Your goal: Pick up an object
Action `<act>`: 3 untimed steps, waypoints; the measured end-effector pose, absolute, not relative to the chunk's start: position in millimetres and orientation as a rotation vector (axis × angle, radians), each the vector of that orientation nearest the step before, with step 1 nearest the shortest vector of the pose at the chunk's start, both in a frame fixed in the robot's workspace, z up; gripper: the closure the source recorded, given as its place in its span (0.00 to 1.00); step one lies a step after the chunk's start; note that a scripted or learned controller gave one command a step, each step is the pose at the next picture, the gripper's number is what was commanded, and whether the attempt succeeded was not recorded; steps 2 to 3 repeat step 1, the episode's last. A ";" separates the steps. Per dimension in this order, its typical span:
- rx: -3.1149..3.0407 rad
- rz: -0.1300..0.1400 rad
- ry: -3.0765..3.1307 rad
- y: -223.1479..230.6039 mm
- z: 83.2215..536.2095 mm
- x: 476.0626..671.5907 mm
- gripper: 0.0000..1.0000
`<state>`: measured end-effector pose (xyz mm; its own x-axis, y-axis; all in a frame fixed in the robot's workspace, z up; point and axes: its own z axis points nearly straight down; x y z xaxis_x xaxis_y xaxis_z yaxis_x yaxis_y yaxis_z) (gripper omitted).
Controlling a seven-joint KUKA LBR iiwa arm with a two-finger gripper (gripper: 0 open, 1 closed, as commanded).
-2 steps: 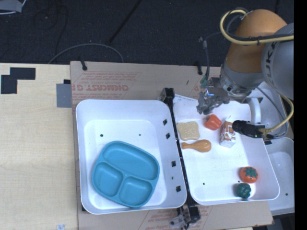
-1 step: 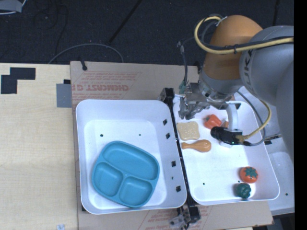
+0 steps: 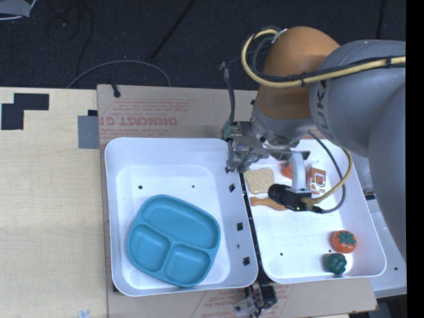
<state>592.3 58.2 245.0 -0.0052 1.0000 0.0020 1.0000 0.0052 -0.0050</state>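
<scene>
My gripper [image 3: 237, 156] hangs over the far left corner of the right bin [image 3: 371, 244], close to the wall between the two bins. A tan slice of toast [image 3: 260, 179] lies just right of it and a little nearer. A thin orange-brown piece [image 3: 260, 203] lies in front of the toast. A small red and white box [image 3: 317, 179] and a red bit [image 3: 286, 171] sit under the wrist, partly hidden. An orange tomato-like ball [image 3: 343, 241] and a small green lump [image 3: 335, 263] rest at the bin's near right.
The left bin [image 3: 126, 171] holds a blue divided plate [image 3: 173, 239] in its near half. The grey arm and its orange band [image 3: 291, 58] cover the far right of the right bin. Brown cardboard [image 3: 165, 114] lies beyond the bins.
</scene>
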 end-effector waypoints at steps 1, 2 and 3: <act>-2.213 0.006 -2.223 104.6 226.9 576.2 1.00; -2.213 0.006 -2.223 104.6 226.9 576.2 1.00; -2.213 0.006 -2.223 104.6 226.9 576.2 1.00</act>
